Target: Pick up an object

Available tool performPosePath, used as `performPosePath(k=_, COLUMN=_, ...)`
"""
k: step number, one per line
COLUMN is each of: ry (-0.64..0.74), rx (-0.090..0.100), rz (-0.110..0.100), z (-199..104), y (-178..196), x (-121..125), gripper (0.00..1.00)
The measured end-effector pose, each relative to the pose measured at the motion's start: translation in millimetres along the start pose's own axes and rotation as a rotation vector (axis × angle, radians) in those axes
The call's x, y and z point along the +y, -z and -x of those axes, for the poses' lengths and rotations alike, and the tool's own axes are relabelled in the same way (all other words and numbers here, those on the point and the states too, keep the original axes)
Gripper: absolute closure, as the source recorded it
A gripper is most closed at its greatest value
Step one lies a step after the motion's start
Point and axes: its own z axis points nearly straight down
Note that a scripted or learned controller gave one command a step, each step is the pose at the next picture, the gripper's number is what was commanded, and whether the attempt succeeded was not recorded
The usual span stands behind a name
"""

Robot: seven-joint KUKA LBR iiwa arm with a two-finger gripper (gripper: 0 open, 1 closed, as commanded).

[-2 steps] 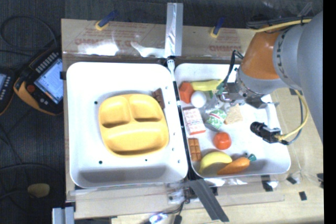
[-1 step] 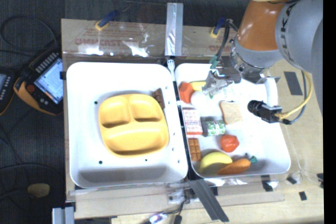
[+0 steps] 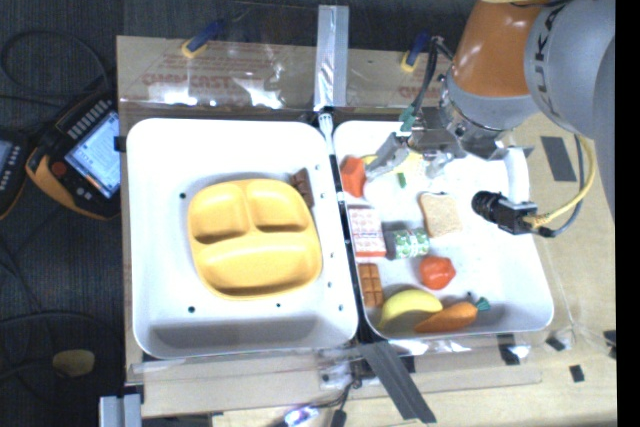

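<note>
**Gripper spread over the far end of the right bin, nothing between its fingers**

The gripper (image 3: 412, 159) hangs above the far-left part of the right bin (image 3: 520, 290), its two fingers spread apart and nothing between them. No single target is named, so the nearest candidates matter most. Just left of the fingertips, against the wall between the bins, lies a red-orange toy piece (image 3: 352, 176); it looks like hard, light plastic, smooth and apt to slip, and its closeness to the wall leaves little room for a finger on that side. Just right of the gripper lies a slice of toy bread (image 3: 439, 213), flat and thin; it is probably light and stiff, but lying flat it offers only its edges for a pinch.

Nearer in the same bin are a small red-and-white packet (image 3: 364, 229), a green patterned box (image 3: 408, 242), a red tomato-like piece (image 3: 436, 270), a brown chocolate-bar piece (image 3: 371, 286), a yellow-green rounded fruit (image 3: 404, 306) and a toy carrot (image 3: 448, 317) touching it. The rounded ones would likely roll; the carrot is best taken across its middle.

The left bin (image 3: 150, 215) holds a yellow divided tray (image 3: 254, 236).

Print on the packet and box is too small to read. Letters on the grey arm (image 3: 575, 25) are partly visible, reading "UK".
</note>
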Motion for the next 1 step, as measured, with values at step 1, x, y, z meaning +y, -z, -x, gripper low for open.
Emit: performPosePath(k=1, ry=0.030, rx=-0.001, rz=-0.002, z=84.9, y=-65.5, x=-15.0, gripper=0.00)
